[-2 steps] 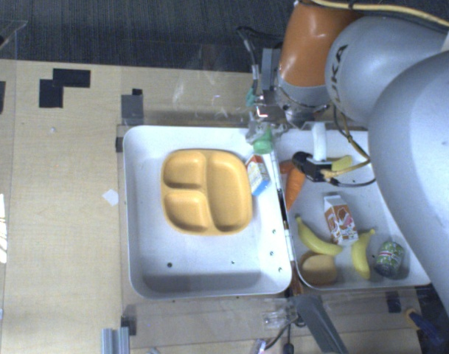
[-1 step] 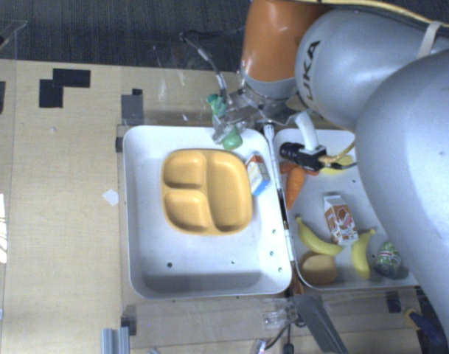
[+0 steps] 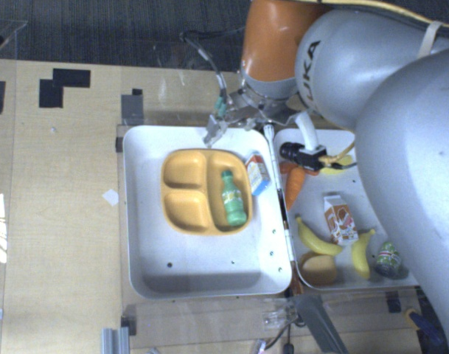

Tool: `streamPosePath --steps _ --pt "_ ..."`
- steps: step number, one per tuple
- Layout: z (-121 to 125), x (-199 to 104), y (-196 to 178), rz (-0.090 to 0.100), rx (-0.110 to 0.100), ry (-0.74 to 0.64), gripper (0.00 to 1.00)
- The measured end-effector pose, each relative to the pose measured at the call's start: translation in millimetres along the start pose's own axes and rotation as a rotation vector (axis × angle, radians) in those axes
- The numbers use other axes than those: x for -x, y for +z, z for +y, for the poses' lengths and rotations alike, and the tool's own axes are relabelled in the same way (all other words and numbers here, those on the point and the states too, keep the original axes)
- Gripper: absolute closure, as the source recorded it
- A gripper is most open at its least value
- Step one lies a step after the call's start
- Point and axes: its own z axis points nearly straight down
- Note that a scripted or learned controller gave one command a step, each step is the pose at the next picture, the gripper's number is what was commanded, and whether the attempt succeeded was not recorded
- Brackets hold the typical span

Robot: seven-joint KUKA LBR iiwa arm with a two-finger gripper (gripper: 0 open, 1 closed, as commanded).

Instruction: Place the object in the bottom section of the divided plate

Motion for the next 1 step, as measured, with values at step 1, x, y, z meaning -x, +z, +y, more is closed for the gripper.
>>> streamPosePath --steps 1 --pt "11.3 -21.9 -115.0 -0.002 0.002 -0.282 0.00"
